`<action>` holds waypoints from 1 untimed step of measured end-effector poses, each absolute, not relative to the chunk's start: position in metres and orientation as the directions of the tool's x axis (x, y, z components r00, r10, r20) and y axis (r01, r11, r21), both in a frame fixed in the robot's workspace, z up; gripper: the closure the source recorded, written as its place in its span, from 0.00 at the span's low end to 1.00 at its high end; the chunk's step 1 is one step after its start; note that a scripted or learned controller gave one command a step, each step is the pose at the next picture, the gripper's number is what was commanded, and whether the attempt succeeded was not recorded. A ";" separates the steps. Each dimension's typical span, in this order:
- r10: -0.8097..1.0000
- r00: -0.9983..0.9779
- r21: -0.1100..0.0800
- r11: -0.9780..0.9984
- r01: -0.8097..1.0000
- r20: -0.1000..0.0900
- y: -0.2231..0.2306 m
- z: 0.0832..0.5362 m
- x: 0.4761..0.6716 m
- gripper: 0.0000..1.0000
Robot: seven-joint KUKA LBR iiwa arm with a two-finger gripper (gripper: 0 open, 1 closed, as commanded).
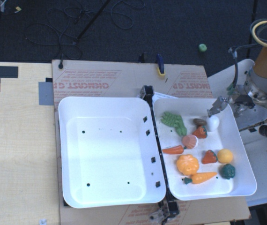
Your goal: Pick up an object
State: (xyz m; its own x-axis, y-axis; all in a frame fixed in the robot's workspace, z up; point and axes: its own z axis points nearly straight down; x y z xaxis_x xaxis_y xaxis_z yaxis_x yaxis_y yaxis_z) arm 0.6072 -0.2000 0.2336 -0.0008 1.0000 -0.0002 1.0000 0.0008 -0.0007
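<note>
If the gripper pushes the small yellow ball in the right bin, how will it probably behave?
The yellow ball looks round and smooth, so it would probably roll rather than slide. It lies close beside the red strawberry-like toy and the green broccoli-like toy, which may stop it early. Its smooth curve might slip from two fingers.

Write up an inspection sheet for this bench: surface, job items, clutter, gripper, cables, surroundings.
Surface: cardboard sheet on a wooden bench, bearing two white bins side by side.
Job's things: right bin holds toy food: green bunch, pumpkin, carrot, yellow ball, dark green piece, red pieces, white ball.
Left bin: bare white floor.
Clutter: blue clamp at the cardboard's far edge; small green object on the floor.
Gripper: gripper at the right bin's far right corner; jaws' state unclear.
Cables: black leads across the dark floor.
Surroundings: dark carpet.
</note>
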 end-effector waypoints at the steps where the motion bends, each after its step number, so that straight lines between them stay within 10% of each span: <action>1: 1.000 -0.005 0.000 0.005 1.000 0.000 -0.130 0.108 0.605 0.00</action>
State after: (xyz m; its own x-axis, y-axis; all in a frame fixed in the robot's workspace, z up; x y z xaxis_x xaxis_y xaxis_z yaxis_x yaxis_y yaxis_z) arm 0.6054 -0.1303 0.1078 -0.0053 1.0000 0.0001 1.0000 0.0053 -0.0002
